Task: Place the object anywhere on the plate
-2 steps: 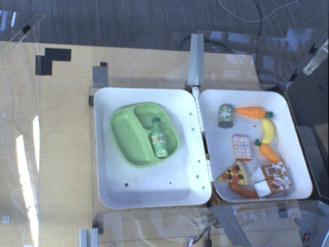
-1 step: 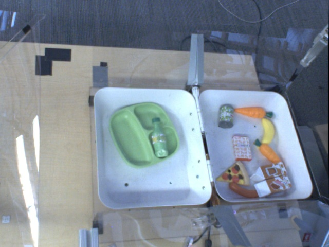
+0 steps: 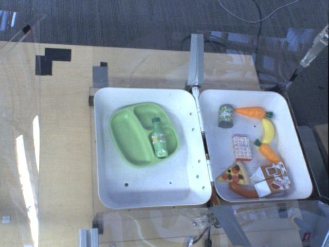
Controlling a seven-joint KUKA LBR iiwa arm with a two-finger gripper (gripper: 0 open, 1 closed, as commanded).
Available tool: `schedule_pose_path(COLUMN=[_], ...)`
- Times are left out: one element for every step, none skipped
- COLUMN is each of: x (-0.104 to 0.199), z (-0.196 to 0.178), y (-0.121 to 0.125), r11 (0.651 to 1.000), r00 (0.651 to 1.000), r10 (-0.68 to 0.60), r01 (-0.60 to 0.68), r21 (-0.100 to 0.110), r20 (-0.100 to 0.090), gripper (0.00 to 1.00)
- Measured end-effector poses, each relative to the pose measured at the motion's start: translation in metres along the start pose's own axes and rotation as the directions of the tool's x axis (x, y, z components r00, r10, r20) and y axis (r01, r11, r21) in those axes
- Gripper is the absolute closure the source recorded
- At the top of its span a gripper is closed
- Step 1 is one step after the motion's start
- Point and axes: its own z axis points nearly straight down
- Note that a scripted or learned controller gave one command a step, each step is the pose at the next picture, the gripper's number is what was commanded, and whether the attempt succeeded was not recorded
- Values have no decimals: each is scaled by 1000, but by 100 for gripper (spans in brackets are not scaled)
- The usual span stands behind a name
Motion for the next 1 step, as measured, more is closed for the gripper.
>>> schedule_pose_path(x=[0], z=[0], y=[0], r11=[1000], r00=[1000], r10=[0], r01=[0], r21=[0], r20=[0], gripper=[0])
